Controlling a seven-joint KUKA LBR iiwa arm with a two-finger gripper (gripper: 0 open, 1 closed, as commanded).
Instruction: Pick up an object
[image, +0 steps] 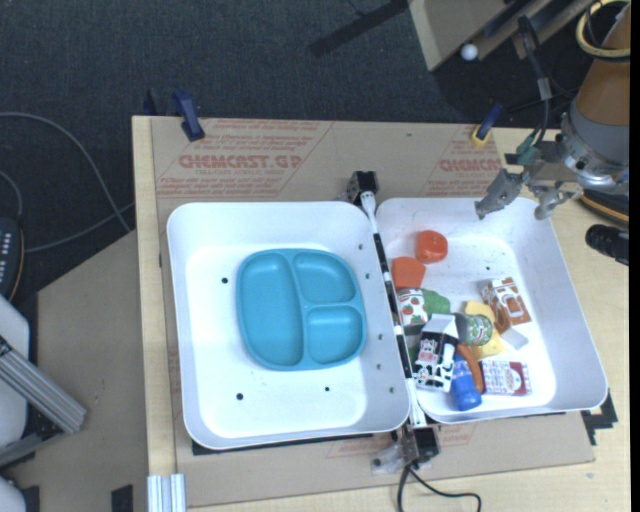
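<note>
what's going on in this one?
The KUKA arm's gripper hangs open over the far right corner of the right bin, holding nothing. The clutter, including an orange cap and a blue bottle, lies toward that bin's near left. The left bin holds a blue divided tray. No pick yet.

I see arm (600, 110) above right bin's (570, 300) far corner: orange band, grey metal wrist below, dark cables alongside, two grey fingers (495, 197) on gripper (520, 201).
</note>
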